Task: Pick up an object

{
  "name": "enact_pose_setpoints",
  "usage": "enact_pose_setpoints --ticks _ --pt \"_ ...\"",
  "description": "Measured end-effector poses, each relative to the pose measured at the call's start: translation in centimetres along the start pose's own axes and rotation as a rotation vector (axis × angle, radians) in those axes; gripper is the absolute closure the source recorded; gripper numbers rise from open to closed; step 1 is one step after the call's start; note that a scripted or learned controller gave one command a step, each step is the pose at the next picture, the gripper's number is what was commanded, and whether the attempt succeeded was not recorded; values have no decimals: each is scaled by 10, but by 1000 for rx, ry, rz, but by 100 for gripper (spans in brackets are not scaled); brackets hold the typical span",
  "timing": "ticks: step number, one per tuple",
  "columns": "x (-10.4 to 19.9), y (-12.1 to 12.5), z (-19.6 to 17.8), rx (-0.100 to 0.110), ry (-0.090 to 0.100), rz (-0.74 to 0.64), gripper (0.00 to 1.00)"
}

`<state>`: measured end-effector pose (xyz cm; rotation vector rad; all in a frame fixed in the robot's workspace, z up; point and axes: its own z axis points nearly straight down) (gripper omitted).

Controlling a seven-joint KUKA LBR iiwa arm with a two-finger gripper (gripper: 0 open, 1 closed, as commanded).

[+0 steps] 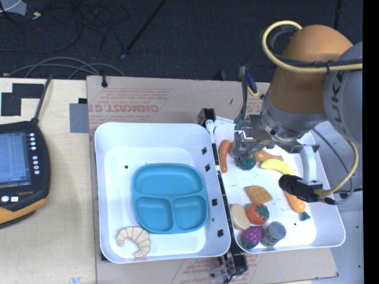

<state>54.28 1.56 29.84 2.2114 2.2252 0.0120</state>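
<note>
1. Your tool [243, 151] hangs low over the upper-left corner of the right bin [320, 235], close to the wall it shares with the left bin [118, 152]. The wrist hides its tips, so you cannot tell how far open it is or whether it has hold of anything.
2. The likeliest target is the small teal object [247, 164], which lies on the bin floor directly under the tool. Treat it as not yet grasped.
3. Crowding is your main risk. A carrot-shaped orange toy [223, 154] lies just to the left, against the wall. A small orange piece [261, 156] and a yellow banana [277, 166] lie just to the right. A closing tool could catch a neighbour or nudge the teal object aside.
4. The teal object looks small and rounded. If the grip is off-centre, it may squirt out as the tool shuts or drop on the lift.
5. The dividing wall is near, so a sideways drift could strike it and shift the bins on the bench [65, 229].
6. In the left bin, the blue divided plate [170, 195] and the croissant [134, 240] lie well apart from the tool and pose no risk.
</note>
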Motion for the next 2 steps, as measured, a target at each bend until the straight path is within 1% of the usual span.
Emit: enact_pose_setpoints --ticks 1,2 --pt "-9 -49 -29 11 -1 7 100" --pt "69 -51 -134 -1 1 -3 100"
